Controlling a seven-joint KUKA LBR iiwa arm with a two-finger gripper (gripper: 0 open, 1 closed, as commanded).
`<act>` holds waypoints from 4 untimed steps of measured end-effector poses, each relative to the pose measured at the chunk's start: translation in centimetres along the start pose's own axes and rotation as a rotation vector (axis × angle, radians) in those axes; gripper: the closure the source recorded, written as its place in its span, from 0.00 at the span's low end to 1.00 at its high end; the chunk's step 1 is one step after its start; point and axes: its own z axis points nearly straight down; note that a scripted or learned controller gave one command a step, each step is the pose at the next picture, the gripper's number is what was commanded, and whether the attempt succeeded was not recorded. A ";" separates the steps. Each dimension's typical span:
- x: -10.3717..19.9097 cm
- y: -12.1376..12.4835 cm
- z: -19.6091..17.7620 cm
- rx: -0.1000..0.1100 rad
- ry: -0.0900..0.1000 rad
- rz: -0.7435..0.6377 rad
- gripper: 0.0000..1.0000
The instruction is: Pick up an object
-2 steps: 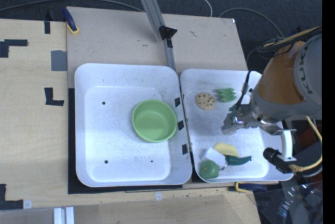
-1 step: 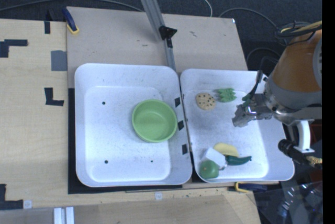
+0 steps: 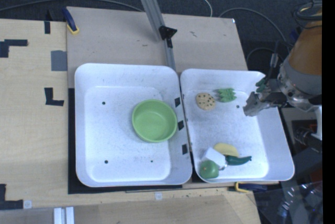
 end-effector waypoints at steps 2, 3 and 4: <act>10.9 3.6 3.5 0.009 0.002 -0.005 1.00; 16.2 5.5 5.1 0.008 0.002 -0.005 1.00; 20.7 7.0 6.1 0.008 0.002 -0.004 1.00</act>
